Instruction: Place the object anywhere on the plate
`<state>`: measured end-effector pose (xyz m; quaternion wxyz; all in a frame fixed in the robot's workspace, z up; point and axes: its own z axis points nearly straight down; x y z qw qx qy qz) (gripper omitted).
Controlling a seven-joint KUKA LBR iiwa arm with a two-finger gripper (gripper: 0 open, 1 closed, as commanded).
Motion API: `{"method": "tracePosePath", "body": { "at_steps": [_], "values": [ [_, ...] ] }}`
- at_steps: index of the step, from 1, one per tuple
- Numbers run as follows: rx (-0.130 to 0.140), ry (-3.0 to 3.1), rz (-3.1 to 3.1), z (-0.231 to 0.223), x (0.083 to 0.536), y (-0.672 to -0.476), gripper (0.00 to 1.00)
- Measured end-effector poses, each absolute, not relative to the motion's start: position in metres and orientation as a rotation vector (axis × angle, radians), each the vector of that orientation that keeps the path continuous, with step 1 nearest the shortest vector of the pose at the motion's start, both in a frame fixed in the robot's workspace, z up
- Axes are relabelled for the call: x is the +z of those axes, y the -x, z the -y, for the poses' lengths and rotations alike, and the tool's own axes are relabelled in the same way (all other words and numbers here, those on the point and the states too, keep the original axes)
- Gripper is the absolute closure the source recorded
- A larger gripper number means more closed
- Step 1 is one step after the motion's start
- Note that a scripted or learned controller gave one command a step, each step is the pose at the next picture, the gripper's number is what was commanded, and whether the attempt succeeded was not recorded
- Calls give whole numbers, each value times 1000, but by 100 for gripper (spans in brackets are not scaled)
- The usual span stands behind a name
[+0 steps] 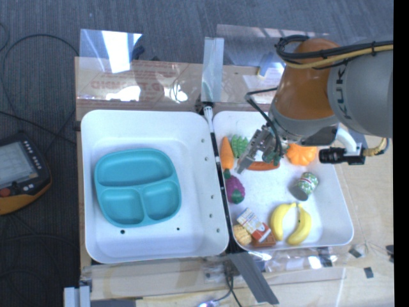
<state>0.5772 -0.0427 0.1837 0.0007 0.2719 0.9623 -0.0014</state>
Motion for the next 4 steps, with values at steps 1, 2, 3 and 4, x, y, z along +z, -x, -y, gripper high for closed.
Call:
{"method": "tracePosePath", "body": {
  "at_steps": [1, 2, 3, 4],
  "values": [
    [2, -657, -3069, -50, 212, -562, 100],
    [3, -321, -3119, -100, 279, -540, 100],
    [4, -218, -3131, -186, 301, -549, 100],
    [1, -224, -3132, -184, 301, -549, 0]
  ]
}}
